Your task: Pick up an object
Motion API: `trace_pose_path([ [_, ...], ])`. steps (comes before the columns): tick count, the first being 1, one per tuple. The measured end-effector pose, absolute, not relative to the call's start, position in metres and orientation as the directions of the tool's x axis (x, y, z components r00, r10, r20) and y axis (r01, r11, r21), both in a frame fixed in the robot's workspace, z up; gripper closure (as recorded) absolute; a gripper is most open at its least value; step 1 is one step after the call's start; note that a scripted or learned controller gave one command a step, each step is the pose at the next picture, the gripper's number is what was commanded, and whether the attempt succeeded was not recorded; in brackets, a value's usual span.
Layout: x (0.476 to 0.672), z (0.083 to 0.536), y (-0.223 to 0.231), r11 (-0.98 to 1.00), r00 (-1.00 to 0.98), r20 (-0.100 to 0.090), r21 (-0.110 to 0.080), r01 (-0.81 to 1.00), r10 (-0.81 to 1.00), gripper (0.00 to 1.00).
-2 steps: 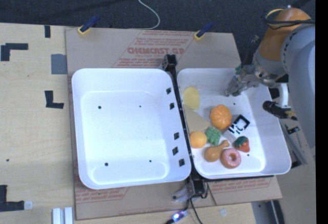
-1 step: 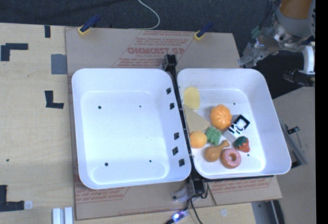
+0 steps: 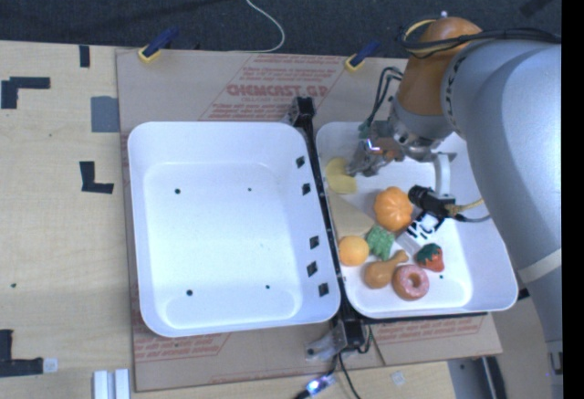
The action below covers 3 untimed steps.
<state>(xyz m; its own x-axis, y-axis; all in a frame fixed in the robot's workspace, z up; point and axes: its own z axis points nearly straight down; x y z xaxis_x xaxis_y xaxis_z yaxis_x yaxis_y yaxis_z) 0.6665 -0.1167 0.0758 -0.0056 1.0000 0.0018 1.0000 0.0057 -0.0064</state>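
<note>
Grey arm reaches into the right bin, hand low beside the yellow piece

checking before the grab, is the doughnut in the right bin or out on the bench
In: the doughnut lies inside the right bin, near its front wall, beside the pear-shaped toy.

A robotics lab: a cardboard sheet clamped to a wooden bench marked with black tape, cables overhead.
</note>
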Motion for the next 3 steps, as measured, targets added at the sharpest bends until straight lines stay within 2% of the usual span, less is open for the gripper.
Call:
trace_pose_path([
  [1, 0.6682, 0.0841, -0.1206, 0.002, -0.002, 0.000, -0.001, 1.000, 1.000, 0.00],
  [2, 0.6682, 0.0939, -0.1198, 0.004, -0.004, 0.000, -0.001, 1.000, 1.000, 1.00],
  [3, 0.6684, 0.0941, -0.1198, 0.004, -0.004, 0.000, -0.001, 1.000, 1.000, 0.00],
])
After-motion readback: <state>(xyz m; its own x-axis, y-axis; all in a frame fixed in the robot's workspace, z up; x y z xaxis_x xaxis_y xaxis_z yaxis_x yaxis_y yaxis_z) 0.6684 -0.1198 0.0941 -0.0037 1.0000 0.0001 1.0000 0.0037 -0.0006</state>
